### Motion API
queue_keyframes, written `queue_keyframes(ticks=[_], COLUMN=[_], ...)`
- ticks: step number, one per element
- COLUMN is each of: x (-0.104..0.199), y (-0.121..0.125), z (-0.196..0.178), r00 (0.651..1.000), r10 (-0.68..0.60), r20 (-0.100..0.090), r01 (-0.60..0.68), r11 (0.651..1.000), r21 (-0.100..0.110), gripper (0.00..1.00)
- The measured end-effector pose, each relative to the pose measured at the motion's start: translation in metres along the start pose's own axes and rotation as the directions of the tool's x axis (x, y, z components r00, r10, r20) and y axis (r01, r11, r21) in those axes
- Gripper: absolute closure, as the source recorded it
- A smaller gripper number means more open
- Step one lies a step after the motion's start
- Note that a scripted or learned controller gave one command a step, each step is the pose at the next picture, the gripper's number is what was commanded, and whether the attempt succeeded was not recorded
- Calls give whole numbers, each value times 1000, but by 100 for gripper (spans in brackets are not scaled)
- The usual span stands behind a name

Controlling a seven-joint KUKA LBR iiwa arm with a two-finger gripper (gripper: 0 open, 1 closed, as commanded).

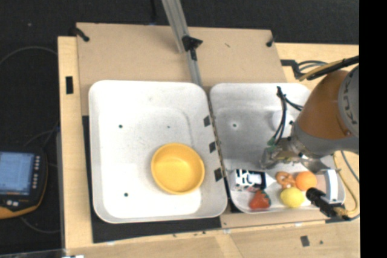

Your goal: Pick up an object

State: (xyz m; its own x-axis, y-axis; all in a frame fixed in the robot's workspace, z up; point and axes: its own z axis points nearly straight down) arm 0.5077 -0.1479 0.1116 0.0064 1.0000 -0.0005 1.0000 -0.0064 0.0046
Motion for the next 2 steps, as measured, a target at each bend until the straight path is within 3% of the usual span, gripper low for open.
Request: queue_keyframes(ticks=[2], x=[11], y=[-4], z=[-103], r00=[1000], r10=[-11], r20=[1], r01=[11], r11=[1000], r21=[-3], gripper=[100])
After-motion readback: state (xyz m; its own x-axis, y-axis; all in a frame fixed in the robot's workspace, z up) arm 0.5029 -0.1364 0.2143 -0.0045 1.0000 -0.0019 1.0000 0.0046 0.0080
